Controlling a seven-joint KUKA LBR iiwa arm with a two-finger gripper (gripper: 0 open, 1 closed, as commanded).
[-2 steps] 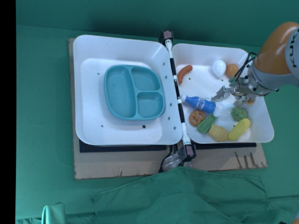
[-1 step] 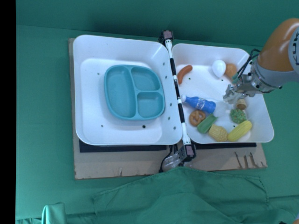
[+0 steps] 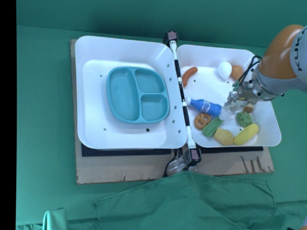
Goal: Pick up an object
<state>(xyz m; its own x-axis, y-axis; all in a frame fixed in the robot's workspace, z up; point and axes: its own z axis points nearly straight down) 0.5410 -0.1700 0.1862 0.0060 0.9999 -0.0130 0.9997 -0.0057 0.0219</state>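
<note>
Toy food fills the right bin [image 3: 268, 139], and the gripper [image 3: 235, 99] hangs low over its middle, near the right wall, with the grey arm [image 3: 283, 66] reaching in behind it. Whether anything sits between its jaws, or how they stand, I cannot tell; they are too small and blurred against the white floor. Closest to it are a green broccoli piece [image 3: 244, 119] and a small brown item [image 3: 248, 109], just beside the tool toward the bin's near edge. A blue bottle [image 3: 205, 106] lies on its side by the left wall, with a pretzel [image 3: 202, 120], a corn cob [image 3: 246, 134] and a sausage [image 3: 189, 75] scattered around. The broccoli looks light, stiff and knobbly, likely easy to pinch across its crown. The bottle looks smooth and round, so it would probably roll unless taken across its body. The left bin [image 3: 96, 49] holds a teal divided plate [image 3: 138, 94].
</note>
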